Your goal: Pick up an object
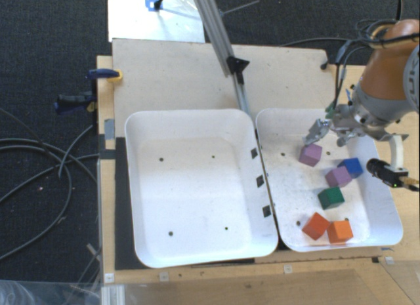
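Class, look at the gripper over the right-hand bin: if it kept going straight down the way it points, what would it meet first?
Probably the purple cube, which sits just below and left of the gripper. Depth is unclear from this slanted view, so it could instead land on the right bin's floor beside it.

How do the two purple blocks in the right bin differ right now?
The upper purple block sits alone, right under the gripper; the lower purple block sits against the blue block. The upper looks pinker, the lower paler lilac. Both are similar-sized cubes.
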